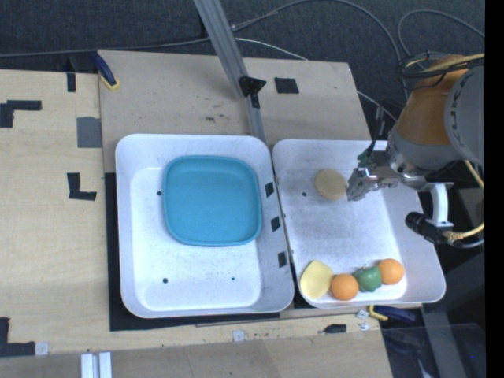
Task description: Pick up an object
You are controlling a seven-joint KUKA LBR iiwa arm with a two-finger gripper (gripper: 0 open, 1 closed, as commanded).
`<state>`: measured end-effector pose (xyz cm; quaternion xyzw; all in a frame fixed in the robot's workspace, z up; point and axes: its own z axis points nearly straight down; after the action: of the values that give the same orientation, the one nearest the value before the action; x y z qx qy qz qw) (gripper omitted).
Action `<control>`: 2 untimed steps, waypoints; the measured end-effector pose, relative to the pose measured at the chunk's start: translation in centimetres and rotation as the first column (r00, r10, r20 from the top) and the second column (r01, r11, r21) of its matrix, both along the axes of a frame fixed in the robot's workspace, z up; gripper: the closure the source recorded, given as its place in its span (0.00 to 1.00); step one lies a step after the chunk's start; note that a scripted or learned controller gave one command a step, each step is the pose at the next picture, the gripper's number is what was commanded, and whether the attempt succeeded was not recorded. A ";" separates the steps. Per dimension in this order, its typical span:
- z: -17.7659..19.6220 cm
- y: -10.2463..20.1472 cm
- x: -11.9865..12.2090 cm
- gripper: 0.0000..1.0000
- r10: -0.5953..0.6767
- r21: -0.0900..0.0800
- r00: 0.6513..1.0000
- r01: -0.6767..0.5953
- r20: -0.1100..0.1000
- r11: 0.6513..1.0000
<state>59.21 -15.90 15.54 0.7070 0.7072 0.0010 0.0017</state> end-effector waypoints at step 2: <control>6.1 0.8 0.3 1.00 0.000 0.001 1.000 0.000 -0.004 1.000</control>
<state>59.46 -15.11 21.61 0.7070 0.7073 0.0000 -0.0002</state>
